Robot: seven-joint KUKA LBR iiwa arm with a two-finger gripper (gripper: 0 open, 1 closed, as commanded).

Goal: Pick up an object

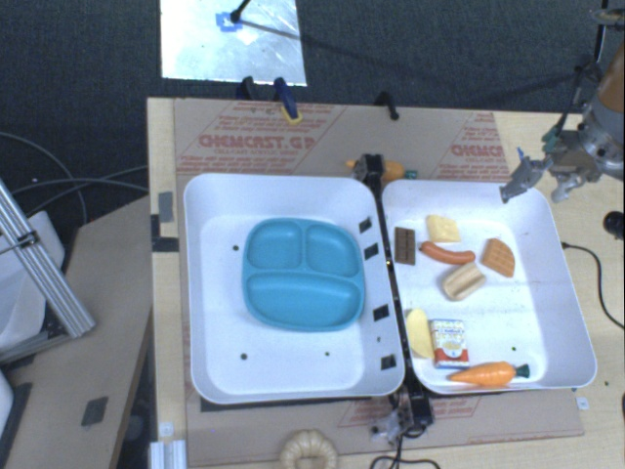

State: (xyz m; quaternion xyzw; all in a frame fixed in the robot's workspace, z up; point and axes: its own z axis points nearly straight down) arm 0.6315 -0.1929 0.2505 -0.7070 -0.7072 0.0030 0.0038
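Observation:
My gripper (539, 182) hangs open above the far right corner of the right bin (547, 291), nothing between its fingers. In that bin lie a brown chocolate bar (404, 245), a pale cheese wedge (442, 228), a sausage (447, 254), a waffle piece (498, 257), a bread roll (463, 280), a yellow banana-like piece (419, 332), a small printed box (449, 341) and an orange carrot (485, 372). All lie apart from the gripper, toward the near left of it.
The left bin (220, 350) holds a blue divided plate (303, 274). Black clips line the seam between the bins. A cardboard sheet (254, 140) lies under both bins, and a metal plate (232, 27) sits on the floor beyond.

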